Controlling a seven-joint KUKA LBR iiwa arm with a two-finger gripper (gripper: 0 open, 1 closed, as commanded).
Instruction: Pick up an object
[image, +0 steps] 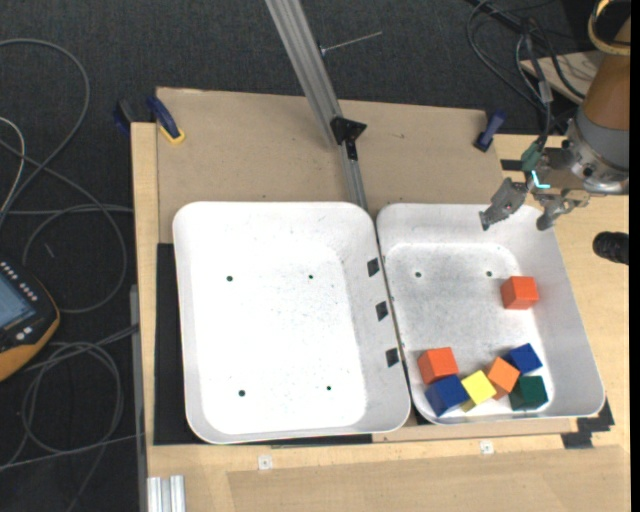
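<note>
My gripper (523, 210) hangs above the far edge of the right bin (455, 275), its two fingers spread open with nothing between them. A lone orange block (519, 292) lies in that bin, below and slightly left of the gripper. At the bin's near end sits a cluster: an orange block (437, 363), a blue block (447, 394), a yellow block (479, 386), a small orange block (503, 374), another blue block (523, 357) and a dark green block (529, 392).
The left bin (275, 320) lies beside the right one, joined by black clips (381, 310). A slanted metal rail (318, 95) crosses the bench's far side. Blue clamps (165, 120) hold the board. Cables and a handheld pendant (20, 315) lie on the floor at left.
</note>
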